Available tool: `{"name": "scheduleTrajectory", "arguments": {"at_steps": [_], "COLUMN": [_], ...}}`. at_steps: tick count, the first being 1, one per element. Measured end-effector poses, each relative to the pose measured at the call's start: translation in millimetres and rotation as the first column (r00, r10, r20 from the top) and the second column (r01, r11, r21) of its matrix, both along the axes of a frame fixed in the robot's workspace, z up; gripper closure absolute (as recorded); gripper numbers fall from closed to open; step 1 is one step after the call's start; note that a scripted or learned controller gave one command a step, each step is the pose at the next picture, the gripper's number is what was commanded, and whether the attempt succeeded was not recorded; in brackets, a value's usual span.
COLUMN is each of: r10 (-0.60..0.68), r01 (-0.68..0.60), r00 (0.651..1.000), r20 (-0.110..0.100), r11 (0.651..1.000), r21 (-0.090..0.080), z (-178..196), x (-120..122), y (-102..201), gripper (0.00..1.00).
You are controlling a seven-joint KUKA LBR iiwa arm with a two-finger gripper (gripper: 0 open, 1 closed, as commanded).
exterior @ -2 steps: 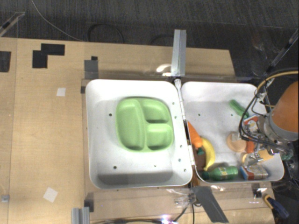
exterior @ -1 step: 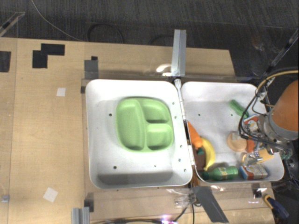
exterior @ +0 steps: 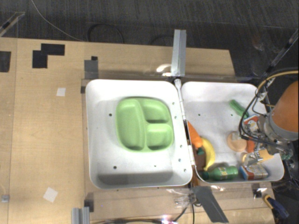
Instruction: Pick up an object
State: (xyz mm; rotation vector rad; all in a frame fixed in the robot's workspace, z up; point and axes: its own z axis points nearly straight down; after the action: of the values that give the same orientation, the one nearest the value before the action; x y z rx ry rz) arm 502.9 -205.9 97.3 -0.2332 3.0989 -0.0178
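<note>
Arm over the right bin, hand state unclear, on wooden bench by dark carpet.

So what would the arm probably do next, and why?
Probably lower a little onto the items beneath it. The end effector hovers over the right bin's lower right corner, where a small box and other objects lie; nothing visibly sits between its fingers.
</note>
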Motion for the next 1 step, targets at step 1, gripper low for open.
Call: {"name": "scheduleTrajectory", "arguments": {"at_steps": [1], "r10": [0.016], "r01": [-0.016], "r00": [1.0], "r20": [0.003], "r11": [1.0], "r21": [-0.005], "z": [0.5], "x": [-0.6], "y": [1.2], "gripper": [0.0]}}
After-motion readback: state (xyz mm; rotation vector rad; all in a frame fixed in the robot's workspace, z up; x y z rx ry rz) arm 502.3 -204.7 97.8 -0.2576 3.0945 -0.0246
